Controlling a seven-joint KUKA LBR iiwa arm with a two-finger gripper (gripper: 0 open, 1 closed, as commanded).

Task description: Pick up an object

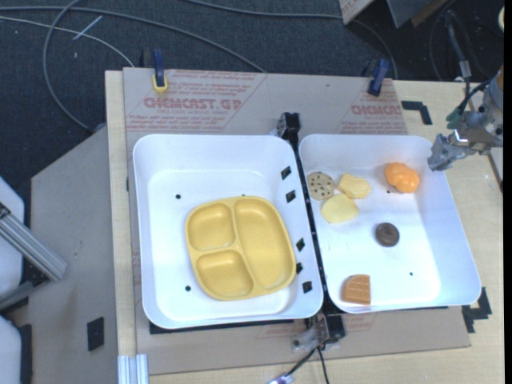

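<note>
The right bin [448, 254] holds several small food items: an orange ball [402, 177], a speckled cookie [321, 186], two pale yellow pieces [354, 186] [340, 209], a brown round piece [387, 234] and a tan waffle-like block [358, 289]. My gripper [445, 152] hangs at the right bin's upper right rim, to the right of the orange ball and apart from it. Nothing shows between its fingers.
The left bin [152, 214] holds a yellow three-compartment tray [238, 246]. Blue clamps [160, 72] [378, 77] hold a cardboard sheet at the back edge. Cables lie on the dark floor beyond the bench.
</note>
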